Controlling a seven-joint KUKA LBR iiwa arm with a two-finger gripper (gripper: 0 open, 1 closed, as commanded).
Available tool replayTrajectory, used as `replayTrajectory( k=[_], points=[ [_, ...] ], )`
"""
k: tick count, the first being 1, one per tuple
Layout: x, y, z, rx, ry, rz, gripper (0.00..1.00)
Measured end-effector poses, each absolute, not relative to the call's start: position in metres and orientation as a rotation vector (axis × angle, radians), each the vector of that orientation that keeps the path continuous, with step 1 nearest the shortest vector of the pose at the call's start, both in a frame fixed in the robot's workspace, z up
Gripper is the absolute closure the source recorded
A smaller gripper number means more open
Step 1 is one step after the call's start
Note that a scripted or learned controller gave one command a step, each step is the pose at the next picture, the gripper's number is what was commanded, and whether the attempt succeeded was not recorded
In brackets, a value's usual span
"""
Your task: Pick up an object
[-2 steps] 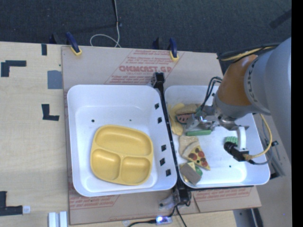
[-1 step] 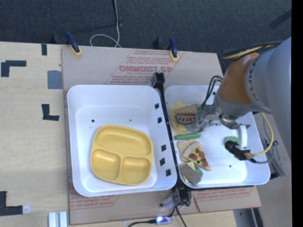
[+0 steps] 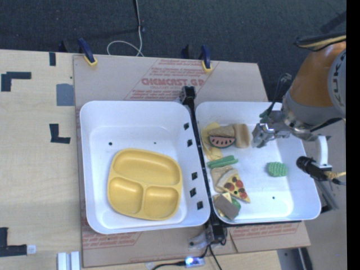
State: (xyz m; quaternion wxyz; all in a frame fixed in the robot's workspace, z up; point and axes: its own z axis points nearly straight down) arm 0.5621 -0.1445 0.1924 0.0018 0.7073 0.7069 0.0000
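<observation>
We can't really tell how the gripper (image 3: 262, 135) is set; it's too small and dark, and nothing shows between its tips. It hangs over the right bin (image 3: 304, 207), just beside the watermelon slice (image 3: 221, 140) and the tan bread-like piece (image 3: 242, 135), probably lining up a grab. The green scrubby thing (image 3: 276, 169) sits apart, the pizza slice (image 3: 235, 187) and green bean pod (image 3: 223, 162) lower down. The yellow divided tray (image 3: 144, 183) fills the left bin (image 3: 95, 151).

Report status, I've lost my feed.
Gripper over right white bin, nothing visibly held. Green ridged toy nearby, apart. Watermelon slice toy beside it.
</observation>
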Motion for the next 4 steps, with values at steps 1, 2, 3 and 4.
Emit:
replayTrajectory(
  k=[1, 2, 3, 4],
  points=[
    [0.561, -0.143, 0.186, 2.224, 2.225, -0.006, 0.00],
    [0.600, -0.123, 0.102, 2.222, 2.221, -0.004, 0.00],
    [0.600, -0.122, 0.106, 2.225, 2.229, -0.010, 1.00],
    [0.581, -0.058, 0.187, 2.214, 2.231, 0.004, 1.00]
  ],
)
